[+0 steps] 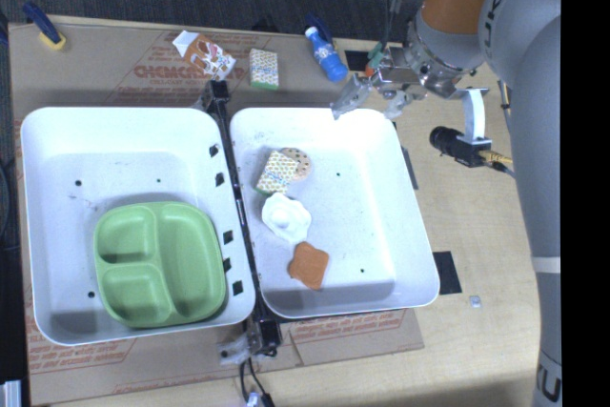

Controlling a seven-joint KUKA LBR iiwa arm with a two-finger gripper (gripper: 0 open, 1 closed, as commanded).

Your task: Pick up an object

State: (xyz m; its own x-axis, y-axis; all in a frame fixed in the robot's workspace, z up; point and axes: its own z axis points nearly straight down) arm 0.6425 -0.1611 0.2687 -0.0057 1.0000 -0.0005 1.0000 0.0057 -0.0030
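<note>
The grey two-finger gripper (367, 95) hung over the far right corner of the right shallow white bin (405, 205); whether it was spread or closed could not be told from this slant, and nothing was seen in its grasp; in that bin lay a patterned square packet on a round biscuit (282, 169), a crumpled white lump (286, 216) just below it, and an orange-brown toast-shaped piece (308, 265) nearest the front wall; the left shallow white bin (48, 157) held a green divided plastic tray (157, 264); a blue bottle (327, 55) lay on the bench beyond.
</note>
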